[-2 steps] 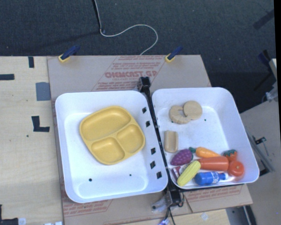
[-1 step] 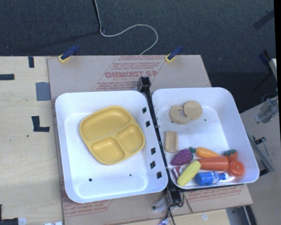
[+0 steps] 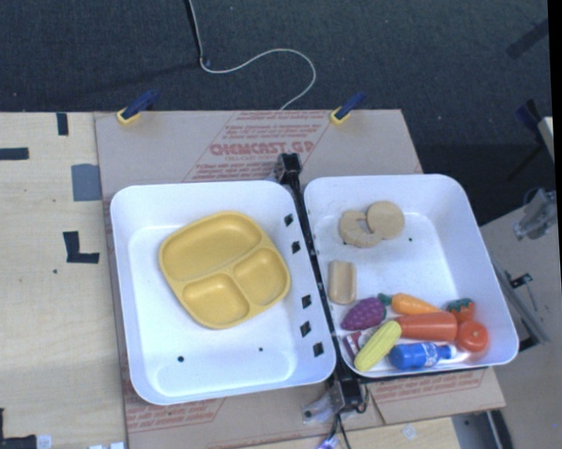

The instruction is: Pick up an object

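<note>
Toy food pile: a yellow plastic corn cob, a purple plastic grape bunch, an orange plastic carrot, a red-orange plastic sausage, a red plastic tomato and a blue-and-white plastic tube are crowding together along the near edge of the right white shallow bin, touching one another.
Bread slice: a tan plastic slice is lying just beside the right bin's left wall, apart from the pile.
Cookies: two round tan biscuit shapes are overlapping near the right bin's far edge.
Tray: a yellow three-compartment plastic plate is sitting tilted in the middle of the left white shallow bin.
Base: both bins are resting on a brown cardboard sheet, held by yellow and blue clamps at its far corners.
Cable: a thin white wire is looping over the dark floor beyond.
Gripper: no telling its state from this view.
</note>
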Controlling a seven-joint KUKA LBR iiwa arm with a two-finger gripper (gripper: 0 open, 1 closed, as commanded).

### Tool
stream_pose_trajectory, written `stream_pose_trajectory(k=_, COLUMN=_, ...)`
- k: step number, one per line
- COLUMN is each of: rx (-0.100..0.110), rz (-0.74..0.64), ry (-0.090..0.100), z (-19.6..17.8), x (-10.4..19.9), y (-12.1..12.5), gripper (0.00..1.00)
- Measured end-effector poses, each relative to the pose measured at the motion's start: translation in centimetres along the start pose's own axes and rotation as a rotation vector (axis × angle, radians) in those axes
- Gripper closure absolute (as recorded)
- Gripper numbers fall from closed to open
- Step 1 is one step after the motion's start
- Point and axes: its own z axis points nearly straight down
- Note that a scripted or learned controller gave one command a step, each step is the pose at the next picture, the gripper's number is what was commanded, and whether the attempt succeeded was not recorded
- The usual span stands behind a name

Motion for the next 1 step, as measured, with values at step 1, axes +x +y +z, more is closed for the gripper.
stream_pose_trajectory(k=1, rx=-0.003, rz=0.001, ry=0.000, z=2.89, x=0.04, y=-0.17, gripper=1.00)
